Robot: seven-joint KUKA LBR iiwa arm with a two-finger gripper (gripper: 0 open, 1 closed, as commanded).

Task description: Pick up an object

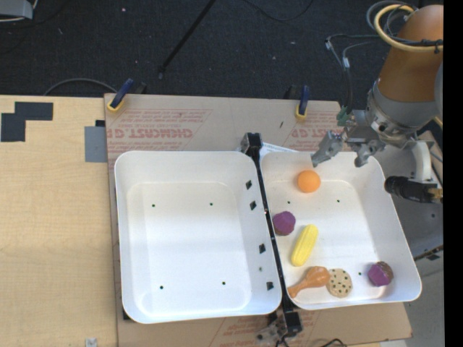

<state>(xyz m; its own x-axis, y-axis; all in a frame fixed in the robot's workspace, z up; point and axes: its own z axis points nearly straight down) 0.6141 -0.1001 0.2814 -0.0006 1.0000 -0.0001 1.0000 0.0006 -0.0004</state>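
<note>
The gripper [343, 152] hangs over the right bin's [402, 230] far edge, fingers spread wide with nothing between them. An orange ball [309, 181] lies just below it, unobstructed. Nearer the camera lie a purple ball [283, 223], corn cob [304, 244], drumstick [309, 280], cookie [338, 283] and purple fruit [380, 273].

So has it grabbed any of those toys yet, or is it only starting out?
Nothing is picked up yet. The gripper hangs open over the right bin's far edge, nothing between its jaws. The orange ball, corn cob and the other toys lie in the bin. Descending, gripping and lifting remain.
</note>
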